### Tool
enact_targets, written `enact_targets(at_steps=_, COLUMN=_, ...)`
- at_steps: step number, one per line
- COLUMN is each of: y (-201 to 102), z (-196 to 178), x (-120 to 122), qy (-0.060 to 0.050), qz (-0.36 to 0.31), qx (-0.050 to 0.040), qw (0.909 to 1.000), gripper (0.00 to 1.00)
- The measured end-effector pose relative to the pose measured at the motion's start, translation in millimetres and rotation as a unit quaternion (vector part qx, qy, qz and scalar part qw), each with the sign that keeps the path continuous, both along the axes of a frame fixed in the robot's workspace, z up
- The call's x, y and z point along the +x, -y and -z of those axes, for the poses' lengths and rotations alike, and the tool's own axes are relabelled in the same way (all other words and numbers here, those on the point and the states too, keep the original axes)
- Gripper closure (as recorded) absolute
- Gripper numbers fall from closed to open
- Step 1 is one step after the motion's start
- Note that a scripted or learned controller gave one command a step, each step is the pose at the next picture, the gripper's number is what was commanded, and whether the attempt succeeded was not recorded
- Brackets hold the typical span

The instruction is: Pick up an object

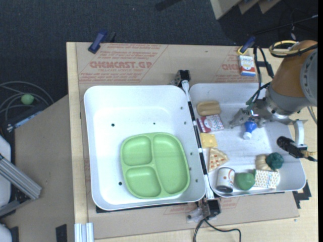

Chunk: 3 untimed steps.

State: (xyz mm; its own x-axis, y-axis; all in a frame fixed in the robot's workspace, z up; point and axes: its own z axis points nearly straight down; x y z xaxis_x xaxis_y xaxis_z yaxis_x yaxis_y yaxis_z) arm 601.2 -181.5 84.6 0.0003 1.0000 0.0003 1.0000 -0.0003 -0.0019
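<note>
My gripper [247, 119] is low over the back middle of the right bin [287, 97], with the grey and orange arm reaching in from the right. A small blue and white object [249, 130] sits right at the gripper's tip, on or just above the bin floor. I cannot tell whether it is gripped. To the gripper's left are a tan bread roll [208, 108] and a red and white packet [212, 123].
The right bin also holds a yellow block [208, 139], a pizza slice [217, 159], a mug on its side [224, 179], a green lump [246, 180], a patterned packet [266, 178] and a dark green ball [275, 160]. A green divided plate [153, 164] lies in the left bin [101, 135].
</note>
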Motion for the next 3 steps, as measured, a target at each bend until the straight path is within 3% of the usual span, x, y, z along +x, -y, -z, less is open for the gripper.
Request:
enact_targets(at_steps=1, y=-0.3, z=-10.4, x=0.8, qy=0.001, qz=0.0, qx=-0.0005, qw=1.0, gripper=1.0)
enact_targets(at_steps=2, y=-72.7, z=-44.3, x=-76.9, qy=0.0, qz=-0.001, qx=0.0006, qw=1.0, gripper=1.0)
enact_targets(at_steps=3, y=-151.8, z=-100.2, x=-49.1, qy=0.001, qz=-0.001, qx=0.0004, qw=1.0, gripper=1.0)
